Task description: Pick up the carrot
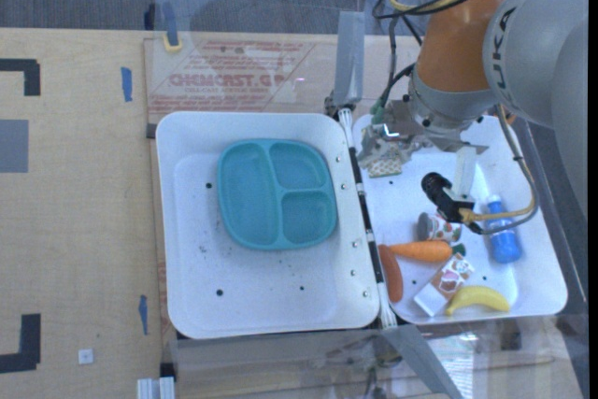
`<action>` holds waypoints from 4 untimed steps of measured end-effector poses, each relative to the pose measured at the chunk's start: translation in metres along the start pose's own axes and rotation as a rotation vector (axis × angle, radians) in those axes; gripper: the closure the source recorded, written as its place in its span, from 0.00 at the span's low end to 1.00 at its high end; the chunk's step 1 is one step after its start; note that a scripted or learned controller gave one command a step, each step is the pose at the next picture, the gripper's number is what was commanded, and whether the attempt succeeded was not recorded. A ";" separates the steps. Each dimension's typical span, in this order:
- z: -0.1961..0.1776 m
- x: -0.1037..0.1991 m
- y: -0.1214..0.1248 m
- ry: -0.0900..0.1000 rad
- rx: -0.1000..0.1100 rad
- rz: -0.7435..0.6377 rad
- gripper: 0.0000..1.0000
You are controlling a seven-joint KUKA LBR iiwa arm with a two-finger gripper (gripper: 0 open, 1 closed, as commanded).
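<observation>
On the worktop (75, 201) two white bins sit side by side. The left bin (187, 294) carries a teal divided plate (277, 193), lying flat towards its far edge.

The carrot (422, 250) lies in the right bin (534, 274), in the half nearer the bin's front edge and closer to its left wall than its right. It lies crosswise, with the pointed end towards the left wall and the green stub towards the right. A short red sausage-like piece (391, 274) lies just beside the carrot's tip, along the left wall. A small printed carton (447, 283) lies just in front of the carrot, and a banana (478, 299) sits beside the carton at the front edge. A blue bottle (504, 240) lies near the right wall. A small grey thing (428, 225), too small to make out, rests just behind the carrot.

The gripper (385, 148) hangs over the far left corner of the right bin, well apart from the carrot. I cannot tell whether it is wide or narrow, and nothing is seen held in it.
</observation>
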State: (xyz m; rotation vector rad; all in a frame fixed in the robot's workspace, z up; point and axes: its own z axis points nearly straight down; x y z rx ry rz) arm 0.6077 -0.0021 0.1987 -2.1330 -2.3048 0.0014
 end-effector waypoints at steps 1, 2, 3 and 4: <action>0.014 0.003 0.042 -0.001 -0.003 0.048 1.00; 0.014 0.019 -0.009 0.000 0.000 -0.182 1.00; 0.013 0.005 0.056 -0.003 -0.006 -0.383 1.00; 0.013 -0.018 0.002 0.000 -0.001 -0.194 1.00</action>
